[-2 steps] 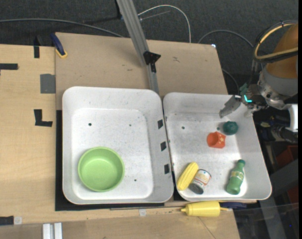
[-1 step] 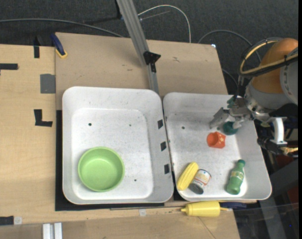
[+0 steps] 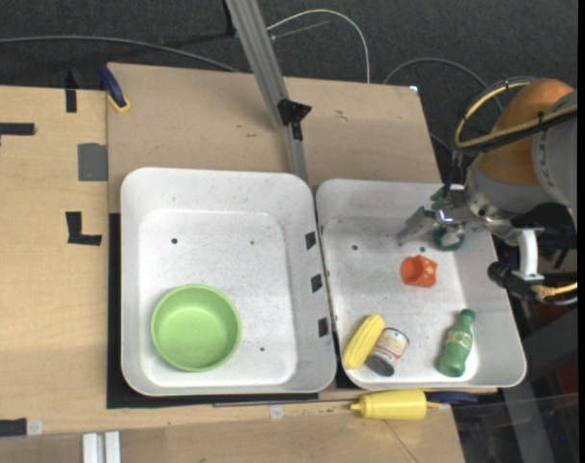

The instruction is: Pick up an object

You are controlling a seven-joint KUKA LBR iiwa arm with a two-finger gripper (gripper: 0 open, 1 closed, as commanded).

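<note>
My end effector hangs open, gripping nothing — the small orange plastic lump lies just below it, toward the bin's front.

Arm reaches from right; fingers splayed apart, low, holding nothing.

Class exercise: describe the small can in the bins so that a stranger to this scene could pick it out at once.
Start at the right-hand white bin and go to its near edge. There the small can lies on its side, touching the yellow corn cob. It is the only silvery thing there, unlike the green bottle and the orange piece.
</note>
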